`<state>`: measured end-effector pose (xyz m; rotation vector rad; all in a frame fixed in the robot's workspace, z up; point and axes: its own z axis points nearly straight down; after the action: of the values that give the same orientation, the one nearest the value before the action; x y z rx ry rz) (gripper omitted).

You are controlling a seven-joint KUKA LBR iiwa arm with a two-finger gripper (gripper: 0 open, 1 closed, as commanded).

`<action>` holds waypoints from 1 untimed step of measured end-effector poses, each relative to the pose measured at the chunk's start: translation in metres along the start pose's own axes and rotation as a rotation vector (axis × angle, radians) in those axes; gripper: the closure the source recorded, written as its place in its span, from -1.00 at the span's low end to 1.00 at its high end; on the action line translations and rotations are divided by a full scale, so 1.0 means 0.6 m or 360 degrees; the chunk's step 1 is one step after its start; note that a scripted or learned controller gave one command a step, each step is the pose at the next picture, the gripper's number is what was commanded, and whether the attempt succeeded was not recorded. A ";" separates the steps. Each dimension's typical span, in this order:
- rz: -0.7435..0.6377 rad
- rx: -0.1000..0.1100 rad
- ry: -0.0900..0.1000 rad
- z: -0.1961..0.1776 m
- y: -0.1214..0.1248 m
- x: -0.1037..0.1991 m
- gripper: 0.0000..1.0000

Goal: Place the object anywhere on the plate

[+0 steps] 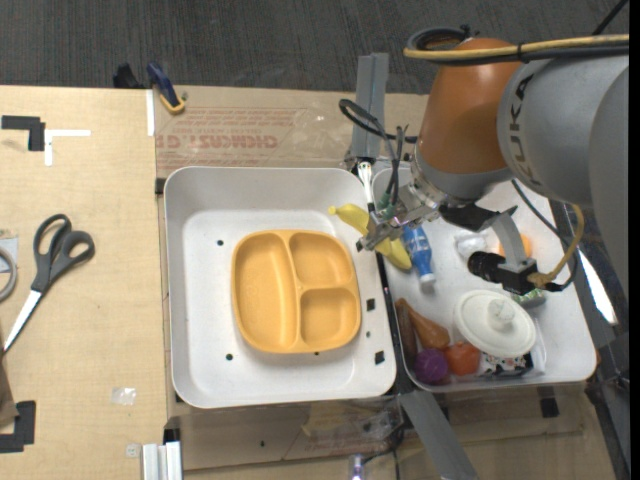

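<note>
1. The arm (pixel 570 98) is finished in grey, with "KUKA" lettering partly visible.
2. An orange band (pixel 470 108) is fitted above the wrist.
3. Black and yellow cables (pixel 520 48) are routed along the housing.

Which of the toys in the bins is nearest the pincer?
The yellow banana, straddling the divide between the two bins, right at the pincer. The blue bottle lies just beyond it; the purple and orange pieces sit farther off by the white lidded pot.
</note>
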<state>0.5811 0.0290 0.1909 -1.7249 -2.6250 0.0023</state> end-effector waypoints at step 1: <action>-0.0028 0.0002 0.0001 0.000 -0.072 0.116 1.00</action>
<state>0.5139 0.0756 0.1909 -1.7014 -2.6390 0.0039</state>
